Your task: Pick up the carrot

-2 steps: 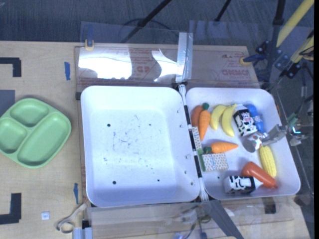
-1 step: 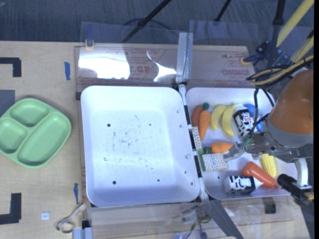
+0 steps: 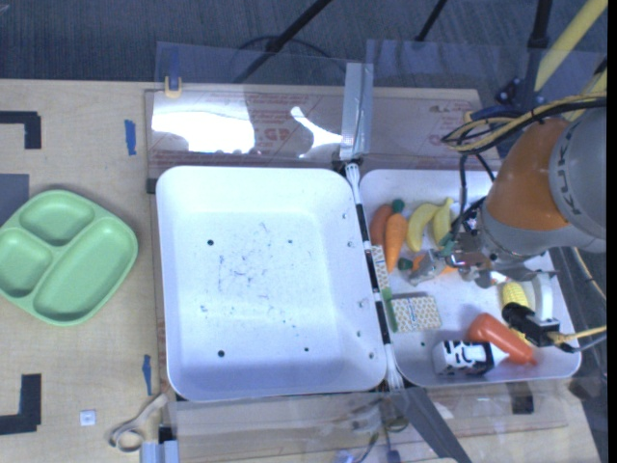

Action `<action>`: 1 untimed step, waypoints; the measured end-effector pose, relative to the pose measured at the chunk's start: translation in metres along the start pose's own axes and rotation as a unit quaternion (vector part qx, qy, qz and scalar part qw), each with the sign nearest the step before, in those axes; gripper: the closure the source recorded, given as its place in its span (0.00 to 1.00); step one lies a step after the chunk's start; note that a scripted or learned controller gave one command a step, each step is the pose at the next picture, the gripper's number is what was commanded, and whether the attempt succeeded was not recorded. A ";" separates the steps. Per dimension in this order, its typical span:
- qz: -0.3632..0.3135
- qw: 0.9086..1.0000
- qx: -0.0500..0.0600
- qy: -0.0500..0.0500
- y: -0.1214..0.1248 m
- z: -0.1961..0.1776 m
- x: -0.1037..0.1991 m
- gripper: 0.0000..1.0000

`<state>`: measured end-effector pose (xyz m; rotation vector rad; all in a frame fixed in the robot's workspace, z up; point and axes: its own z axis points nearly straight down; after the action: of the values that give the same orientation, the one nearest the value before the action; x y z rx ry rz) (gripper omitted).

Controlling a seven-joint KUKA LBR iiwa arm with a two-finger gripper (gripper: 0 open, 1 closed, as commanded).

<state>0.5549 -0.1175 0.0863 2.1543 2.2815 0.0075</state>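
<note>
Approach step being carried out: gripper (image 3: 461,256) being held low in right bin (image 3: 549,369), just right of carrot (image 3: 394,240). Pincer state cannot be told. Leftward alignment being called for next.

Pale wooden bench (image 3: 77,123), dark grey carpet (image 3: 116,8)

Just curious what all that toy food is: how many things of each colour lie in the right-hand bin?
Orange: 3, two carrots and a cone-shaped piece
Yellow: 3, two bananas and a corn cob
Black and white: 1, a small toy
Patterned: 1, a flat packet
Total: 8 that I can make out.
</note>
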 end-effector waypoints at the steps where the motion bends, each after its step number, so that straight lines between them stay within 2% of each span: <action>1: -0.121 0.993 0.002 -0.001 0.052 -0.054 0.009 0.00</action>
<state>0.6063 -0.1059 0.1402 1.8640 2.5255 0.0018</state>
